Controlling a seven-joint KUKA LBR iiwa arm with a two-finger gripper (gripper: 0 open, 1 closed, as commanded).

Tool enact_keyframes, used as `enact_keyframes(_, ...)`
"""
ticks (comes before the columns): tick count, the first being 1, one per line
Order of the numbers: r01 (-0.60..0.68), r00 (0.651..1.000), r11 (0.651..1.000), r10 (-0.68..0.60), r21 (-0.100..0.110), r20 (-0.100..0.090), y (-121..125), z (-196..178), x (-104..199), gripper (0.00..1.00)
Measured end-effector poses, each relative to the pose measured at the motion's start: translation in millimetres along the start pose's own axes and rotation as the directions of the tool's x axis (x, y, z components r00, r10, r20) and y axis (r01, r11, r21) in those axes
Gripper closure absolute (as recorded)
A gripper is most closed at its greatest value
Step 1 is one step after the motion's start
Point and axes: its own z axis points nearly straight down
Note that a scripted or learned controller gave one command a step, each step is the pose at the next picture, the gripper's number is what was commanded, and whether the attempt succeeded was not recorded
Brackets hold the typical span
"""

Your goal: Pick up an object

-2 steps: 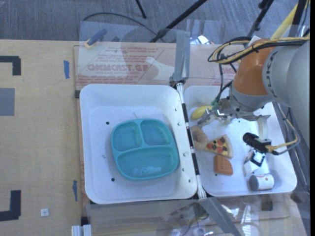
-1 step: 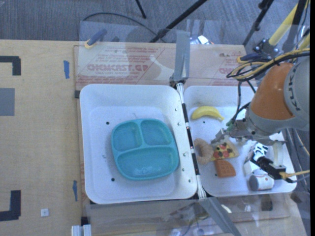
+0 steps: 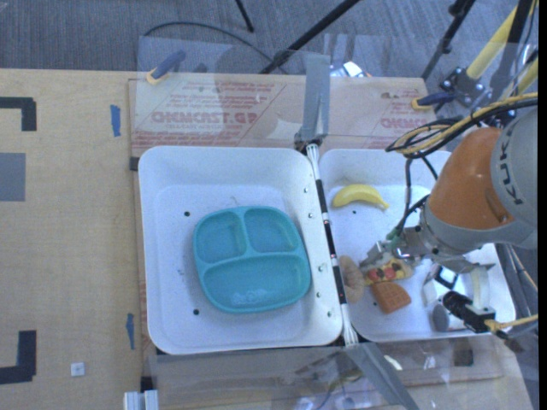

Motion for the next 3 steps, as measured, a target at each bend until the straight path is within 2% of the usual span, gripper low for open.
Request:
enact_keyframes(1, -0.003, 1.0, 1.0, 0.003, -0.002, 0.001, 0.4, -9.3, -1.1, 1.0)
enact_keyframes(2, -0.109, 0.994, 0.994, 0.109, 0.004, 0.001, 74.9, -97.5, 51.5, 1.0)
enact_keyframes(3, -0.109, 0.994, 0.994, 0.109, 0.005, 0.001, 74.8, -97.5, 51.5, 0.0)
